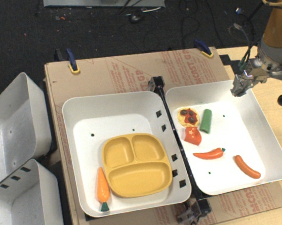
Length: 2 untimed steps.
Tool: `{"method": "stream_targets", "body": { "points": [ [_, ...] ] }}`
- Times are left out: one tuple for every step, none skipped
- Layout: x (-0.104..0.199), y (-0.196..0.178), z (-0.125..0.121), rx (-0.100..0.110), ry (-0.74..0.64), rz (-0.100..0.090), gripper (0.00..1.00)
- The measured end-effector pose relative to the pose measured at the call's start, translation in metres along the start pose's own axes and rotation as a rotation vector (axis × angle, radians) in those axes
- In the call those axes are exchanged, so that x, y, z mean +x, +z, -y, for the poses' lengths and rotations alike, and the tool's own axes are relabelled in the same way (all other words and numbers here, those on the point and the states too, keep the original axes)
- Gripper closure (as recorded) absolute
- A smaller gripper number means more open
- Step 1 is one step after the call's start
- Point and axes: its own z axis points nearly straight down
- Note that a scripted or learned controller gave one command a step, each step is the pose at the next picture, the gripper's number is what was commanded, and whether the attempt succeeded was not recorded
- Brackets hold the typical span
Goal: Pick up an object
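Grey metal is what you see of the gripper [240,87], which sits at the upper right corner of the right bin [264,120], over its rim. Nothing is between its tips, and you cannot tell from this angle how far apart they stand. Behind it, the arm [277,36] rises toward the right edge, with its orange band above the wrist.

Look down and left from the gripper into the right bin and you find five small pieces, all well apart from it. A green cucumber [206,120] lies near the bin's upper left, just beside a small pizza slice [188,115] with dark toppings. Directly below the slice is a red strawberry-like piece [193,136], touching or nearly touching the cucumber's lower end. Below that a red chili pepper [209,154] with a green stem lies roughly level across the floor. Toward the lower right corner you have an orange sausage [246,167], lying at a slant.

Move on to the left bin [78,142]. A yellow divided plate [136,164] with three compartments takes up its middle. An orange carrot [103,187] lies just beside the plate's left edge, green tip pointing toward the bin's lower rim.

Both bins rest on a brown board [111,77], and two more white bins [15,165] stand off to the left.
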Motion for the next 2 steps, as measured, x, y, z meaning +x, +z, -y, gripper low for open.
{"method": "stream_targets", "body": {
  "points": [
    [0.000, -0.005, -0.001, 0.003, 0.000, -0.001, 1.00],
    [0.057, 0.002, 0.008, 0.008, -0.004, -0.004, 1.00]
  ]
}}
